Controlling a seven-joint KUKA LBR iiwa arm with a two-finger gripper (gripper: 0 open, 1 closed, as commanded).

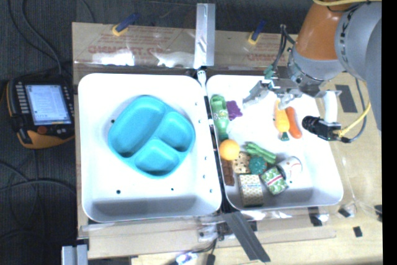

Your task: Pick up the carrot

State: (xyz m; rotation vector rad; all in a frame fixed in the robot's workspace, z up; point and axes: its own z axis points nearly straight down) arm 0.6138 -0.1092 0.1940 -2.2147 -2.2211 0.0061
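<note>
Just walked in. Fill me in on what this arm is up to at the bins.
A grey and orange arm reaches in from the right over the right bin, trying to pick up the carrot. Its gripper hangs just above the carrot's upper end, beside a yellow item, and nothing looks lifted yet. The same bin holds other toy food, including an orange and small boxes. The left bin holds a blue divided tray.
</note>
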